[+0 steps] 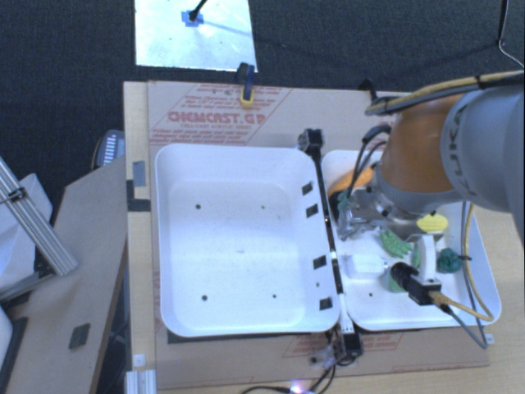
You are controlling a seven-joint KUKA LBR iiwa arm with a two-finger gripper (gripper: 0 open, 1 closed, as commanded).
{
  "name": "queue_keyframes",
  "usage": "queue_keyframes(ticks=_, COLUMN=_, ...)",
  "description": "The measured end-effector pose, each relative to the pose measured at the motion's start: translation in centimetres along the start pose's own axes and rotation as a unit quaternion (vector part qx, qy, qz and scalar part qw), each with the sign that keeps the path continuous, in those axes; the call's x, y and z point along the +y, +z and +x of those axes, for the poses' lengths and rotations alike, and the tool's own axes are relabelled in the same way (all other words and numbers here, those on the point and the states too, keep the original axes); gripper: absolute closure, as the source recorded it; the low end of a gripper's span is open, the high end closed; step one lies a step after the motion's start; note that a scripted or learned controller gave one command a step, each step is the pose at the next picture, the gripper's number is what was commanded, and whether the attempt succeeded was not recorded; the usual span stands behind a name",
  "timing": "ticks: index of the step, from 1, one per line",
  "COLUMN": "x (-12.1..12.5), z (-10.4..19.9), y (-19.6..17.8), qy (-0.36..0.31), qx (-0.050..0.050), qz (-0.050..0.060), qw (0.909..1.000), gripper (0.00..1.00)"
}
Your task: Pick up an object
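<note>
The right white bin (pixel 361 312) holds several small objects. An orange piece (pixel 362 176) lies at its far left, partly under the arm. A yellow piece (pixel 432 222), a light green piece (pixel 394 242) and a teal piece (pixel 449 260) lie to the right. My gripper (pixel 350 219) hangs low over the bin's left part, just right of the divider, between the orange piece and the green one. The wrist and orange band (pixel 414 150) cover the bin's far half.
The left white bin (pixel 239 240) lies beside the right one, with black clips (pixel 321 261) along the shared wall. A black connector (pixel 408 279) and yellow cable (pixel 467 310) trail over the right bin's near side. A wooden ledge (pixel 78 245) stands at the left.
</note>
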State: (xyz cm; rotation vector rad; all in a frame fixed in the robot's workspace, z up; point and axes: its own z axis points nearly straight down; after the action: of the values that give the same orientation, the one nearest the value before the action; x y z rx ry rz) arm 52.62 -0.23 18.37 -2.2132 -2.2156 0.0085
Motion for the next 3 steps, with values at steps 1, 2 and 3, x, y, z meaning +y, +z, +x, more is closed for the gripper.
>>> queue_keyframes(ticks=1, x=11.7, z=5.4, y=-9.4, qy=-0.005, qx=-0.001, qz=-0.015, qw=0.9999, gripper=1.00)
queue_keyframes(ticks=2, x=10.1, z=11.0, y=-21.1, qy=-0.005, qx=0.001, qz=-0.013, qw=0.9999, gripper=1.00)
queue_keyframes(ticks=3, x=9.5, z=24.4, y=-9.4, qy=-0.006, qx=0.000, qz=-0.005, qw=1.0000, gripper=1.00)
